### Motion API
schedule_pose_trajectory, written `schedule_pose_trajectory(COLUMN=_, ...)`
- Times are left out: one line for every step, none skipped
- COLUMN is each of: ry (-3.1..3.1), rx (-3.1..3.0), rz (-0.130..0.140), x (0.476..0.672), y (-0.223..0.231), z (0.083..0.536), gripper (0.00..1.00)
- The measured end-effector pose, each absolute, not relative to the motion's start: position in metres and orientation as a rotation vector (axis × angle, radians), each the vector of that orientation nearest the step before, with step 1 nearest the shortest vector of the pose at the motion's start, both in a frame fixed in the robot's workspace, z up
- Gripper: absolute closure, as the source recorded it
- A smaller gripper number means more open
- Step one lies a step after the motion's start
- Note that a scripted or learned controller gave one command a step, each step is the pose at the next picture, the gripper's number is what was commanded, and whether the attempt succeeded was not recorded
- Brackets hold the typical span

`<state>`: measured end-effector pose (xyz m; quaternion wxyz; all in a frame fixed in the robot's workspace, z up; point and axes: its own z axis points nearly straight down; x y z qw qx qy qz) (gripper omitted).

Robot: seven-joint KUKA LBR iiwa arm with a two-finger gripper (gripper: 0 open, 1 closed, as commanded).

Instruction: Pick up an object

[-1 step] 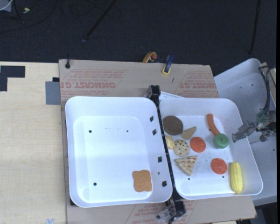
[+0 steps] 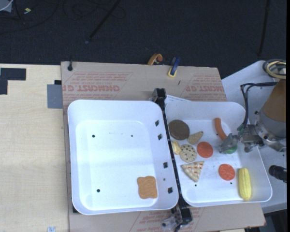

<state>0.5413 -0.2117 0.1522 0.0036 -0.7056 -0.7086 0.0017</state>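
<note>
My gripper (image 2: 230, 143) hangs low over the right part of the right bin (image 2: 234, 108), just right of an orange sausage (image 2: 219, 128). A small greenish thing (image 2: 228, 150) shows right beneath it; I cannot tell whether it is held. Around it lie a red disc (image 2: 205, 150), a second red disc (image 2: 226, 171), a yellow corn cob (image 2: 244, 182), a pizza slice (image 2: 193, 169), a chip cookie (image 2: 187, 152) and a dark brown round (image 2: 179, 129).
A slice of toast (image 2: 147, 187) lies in the left bin (image 2: 87, 153), near its front right corner. A beige wedge (image 2: 195, 137) and a small yellow piece (image 2: 176, 147) sit by the divider. The arm's body (image 2: 275, 115) stands past the right bin's right wall.
</note>
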Motion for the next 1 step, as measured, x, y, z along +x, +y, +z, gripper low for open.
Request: schedule_pose_trajectory(ry=-2.221, rx=-2.220, rz=0.001, x=0.5652, y=-0.2015, z=0.0855, gripper=0.00)
